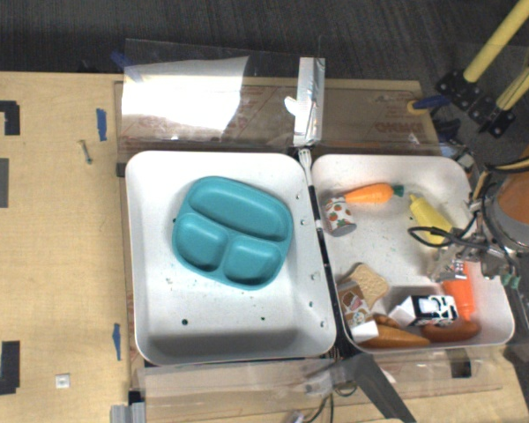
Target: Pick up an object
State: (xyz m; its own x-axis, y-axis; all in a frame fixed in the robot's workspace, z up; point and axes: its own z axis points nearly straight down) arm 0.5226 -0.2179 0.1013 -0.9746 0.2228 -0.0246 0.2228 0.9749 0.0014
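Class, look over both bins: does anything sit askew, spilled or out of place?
Nothing looks spilled or damaged. The teal divided plate lies slanted in the left bin. In the right bin, toys are heaped along the near edge, while the carrot lies apart.

Grey arm with orange band at right edge, gripper (456, 256) lowered, wrist cabled, pointing left

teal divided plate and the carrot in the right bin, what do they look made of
The teal divided plate looks like moulded plastic with a smooth, slightly matte finish: uniform colour, rounded compartment edges, soft highlights. The carrot seems to be a toy, probably plastic or rubber: flat, even orange with a plain green tip; too small to tell which. The bins look like glossy white plastic.
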